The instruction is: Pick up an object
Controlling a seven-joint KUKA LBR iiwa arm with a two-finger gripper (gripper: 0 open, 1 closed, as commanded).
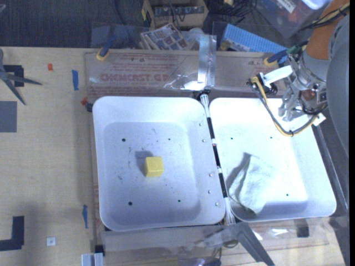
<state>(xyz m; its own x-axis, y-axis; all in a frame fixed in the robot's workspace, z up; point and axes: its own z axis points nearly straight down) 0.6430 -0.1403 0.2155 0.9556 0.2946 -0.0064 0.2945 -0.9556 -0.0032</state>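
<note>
The gripper (293, 105) hangs over the far right corner of the right bin (310, 204), above a crumpled white cloth (252, 184); whether it is apart or together I cannot tell. The yellow block (154, 167) lies alone mid-floor in the left bin (105, 115), easy to reach from above.

We saw a yellow block (154, 167) lying near the middle of the left bin (111, 121), and a crumpled white cloth (250, 184) in the right bin (316, 198) toward its near left corner. The gripper (292, 107) hung over the right bin's far right corner, well apart from both.
</note>
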